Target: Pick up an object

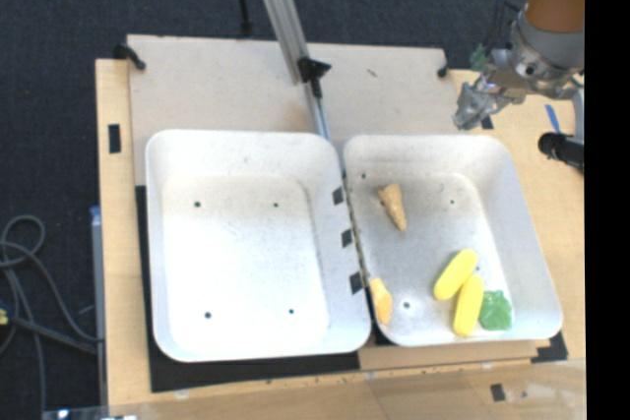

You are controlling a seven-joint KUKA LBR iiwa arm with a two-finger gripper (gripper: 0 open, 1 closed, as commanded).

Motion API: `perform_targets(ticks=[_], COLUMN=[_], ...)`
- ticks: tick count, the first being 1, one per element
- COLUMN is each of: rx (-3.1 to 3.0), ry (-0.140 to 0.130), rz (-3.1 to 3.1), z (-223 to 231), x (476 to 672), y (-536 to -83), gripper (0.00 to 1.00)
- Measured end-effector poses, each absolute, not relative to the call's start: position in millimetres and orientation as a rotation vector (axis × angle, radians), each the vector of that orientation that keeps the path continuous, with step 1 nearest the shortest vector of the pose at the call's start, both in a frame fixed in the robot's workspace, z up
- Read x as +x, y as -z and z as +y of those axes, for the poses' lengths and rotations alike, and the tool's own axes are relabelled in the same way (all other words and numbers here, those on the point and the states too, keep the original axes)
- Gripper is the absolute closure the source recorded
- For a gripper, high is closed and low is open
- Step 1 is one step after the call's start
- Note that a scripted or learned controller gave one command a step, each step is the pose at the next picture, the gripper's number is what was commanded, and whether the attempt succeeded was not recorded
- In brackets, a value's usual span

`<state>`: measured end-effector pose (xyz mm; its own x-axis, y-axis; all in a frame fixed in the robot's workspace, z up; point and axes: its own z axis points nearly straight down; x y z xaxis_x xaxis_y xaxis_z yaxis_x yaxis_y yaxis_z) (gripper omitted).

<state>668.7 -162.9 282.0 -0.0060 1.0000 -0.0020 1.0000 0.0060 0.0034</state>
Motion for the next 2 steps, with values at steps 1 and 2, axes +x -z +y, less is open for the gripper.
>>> perform_targets(ticks=[1, 2], rx=[2.216, 2.216], ry=[0.0, 0.002], rz=[2.226, 2.227], z=[-120, -73], x=[653.7, 641.3], y=[-285, -269], gripper=[1.0, 1.0])
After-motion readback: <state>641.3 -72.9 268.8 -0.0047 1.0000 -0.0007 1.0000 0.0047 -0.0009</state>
